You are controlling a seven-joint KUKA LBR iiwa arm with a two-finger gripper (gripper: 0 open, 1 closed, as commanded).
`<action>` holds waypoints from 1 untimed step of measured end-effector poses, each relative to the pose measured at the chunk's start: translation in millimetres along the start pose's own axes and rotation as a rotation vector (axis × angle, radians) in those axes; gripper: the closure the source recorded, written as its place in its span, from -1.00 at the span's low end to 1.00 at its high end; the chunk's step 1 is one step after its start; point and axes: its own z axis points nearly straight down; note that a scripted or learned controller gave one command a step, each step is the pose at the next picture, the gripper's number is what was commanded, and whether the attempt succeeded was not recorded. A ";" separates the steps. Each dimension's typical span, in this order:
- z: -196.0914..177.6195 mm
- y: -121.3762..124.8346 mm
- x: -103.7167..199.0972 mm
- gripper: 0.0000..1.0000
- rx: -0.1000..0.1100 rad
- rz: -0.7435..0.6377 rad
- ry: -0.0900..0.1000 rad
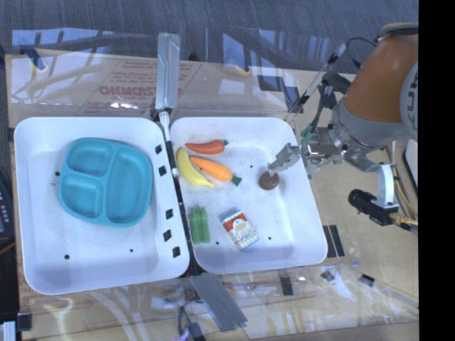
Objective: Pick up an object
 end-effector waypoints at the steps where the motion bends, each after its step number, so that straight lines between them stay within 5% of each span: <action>1: 179.8 49.3 -1.7 -1.00 -0.003 -0.075 0.002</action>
